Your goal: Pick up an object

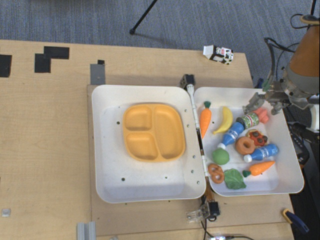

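My gripper (265, 104) hangs over the far right corner of the right bin (295, 181), its two grey fingers spread open and nothing between them. Just below it lie a green and red bottle (248, 120) and a pink piece (263, 116). Further in the bin are a carrot (205, 120), a banana (225, 120), a blue bottle (231, 134), a brown doughnut (245, 145), a second blue bottle (262, 153), a second carrot (261, 168), a green ball (220, 156), a pretzel (216, 172) and a leafy green piece (234, 179).
The left bin (107, 184) holds an orange divided plate (152, 132). A ridge (196, 129) separates the two bins. A small black and white toy (219, 54) lies on the bench behind the bins. Cables (274, 59) hang beside the arm at the right.
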Robot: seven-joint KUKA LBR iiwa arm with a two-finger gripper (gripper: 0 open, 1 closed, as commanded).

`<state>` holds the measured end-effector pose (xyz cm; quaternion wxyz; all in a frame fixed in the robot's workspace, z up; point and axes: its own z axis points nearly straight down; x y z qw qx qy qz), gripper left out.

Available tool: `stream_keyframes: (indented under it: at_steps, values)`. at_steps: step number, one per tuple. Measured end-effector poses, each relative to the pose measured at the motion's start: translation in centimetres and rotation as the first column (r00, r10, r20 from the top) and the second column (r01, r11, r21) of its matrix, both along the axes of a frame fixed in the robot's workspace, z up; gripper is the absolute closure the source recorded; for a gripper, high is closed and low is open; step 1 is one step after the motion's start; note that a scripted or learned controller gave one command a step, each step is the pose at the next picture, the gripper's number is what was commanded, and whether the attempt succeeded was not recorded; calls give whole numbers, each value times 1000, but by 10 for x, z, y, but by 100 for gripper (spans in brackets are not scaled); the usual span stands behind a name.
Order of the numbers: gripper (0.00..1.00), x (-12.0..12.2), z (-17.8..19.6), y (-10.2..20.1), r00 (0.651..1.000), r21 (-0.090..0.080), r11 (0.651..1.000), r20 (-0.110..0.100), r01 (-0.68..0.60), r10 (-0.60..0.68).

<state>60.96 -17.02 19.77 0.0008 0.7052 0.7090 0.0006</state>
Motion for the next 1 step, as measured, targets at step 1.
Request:
stream_keyframes:
  at_steps: [1]
  values:
    - [0, -18, -97, 52, 997, 2, 997, -3, -77, 77]
